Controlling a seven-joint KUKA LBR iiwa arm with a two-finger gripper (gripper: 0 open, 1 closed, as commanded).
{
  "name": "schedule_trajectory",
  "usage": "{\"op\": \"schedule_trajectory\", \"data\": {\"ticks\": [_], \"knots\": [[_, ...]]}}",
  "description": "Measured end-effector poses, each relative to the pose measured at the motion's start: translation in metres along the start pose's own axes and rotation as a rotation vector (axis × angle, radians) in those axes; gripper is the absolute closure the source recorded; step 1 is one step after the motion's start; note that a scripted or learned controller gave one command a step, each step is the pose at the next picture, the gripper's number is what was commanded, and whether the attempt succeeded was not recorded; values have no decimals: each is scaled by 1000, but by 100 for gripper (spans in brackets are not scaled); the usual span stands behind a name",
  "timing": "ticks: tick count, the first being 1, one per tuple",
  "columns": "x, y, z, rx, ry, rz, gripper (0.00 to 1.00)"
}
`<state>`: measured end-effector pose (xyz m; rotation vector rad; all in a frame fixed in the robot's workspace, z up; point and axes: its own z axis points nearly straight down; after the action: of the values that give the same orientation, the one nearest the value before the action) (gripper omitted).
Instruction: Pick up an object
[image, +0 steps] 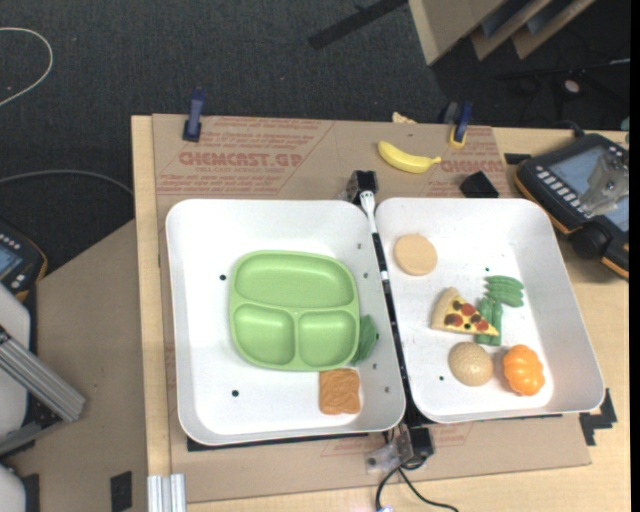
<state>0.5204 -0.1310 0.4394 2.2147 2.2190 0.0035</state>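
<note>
The likeliest things to pick lie loose in the right bin (560, 250): a round cookie (415, 254) at its 11 o'clock, a pizza slice (462, 314) at centre touching green beans (498, 303) at its 3 o'clock, and a potato (470, 363) beside an orange pumpkin (523, 369) toward 5 o'clock. The left bin (195, 300) holds a green divided plate (295, 309) with toast (340, 391) at its 5 o'clock, and a banana (407, 157) rests on the worktop (250, 160) at 12 o'clock. I judge the pick not yet begun; how the pincer stands I cannot tell, and the next move calls for coming down over a well-separated piece such as the cookie.
</note>
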Motion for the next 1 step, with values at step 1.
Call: {"op": "schedule_trajectory", "data": {"ticks": [1], "knots": [[-7, -45, 104, 19, 6, 5, 100]]}}
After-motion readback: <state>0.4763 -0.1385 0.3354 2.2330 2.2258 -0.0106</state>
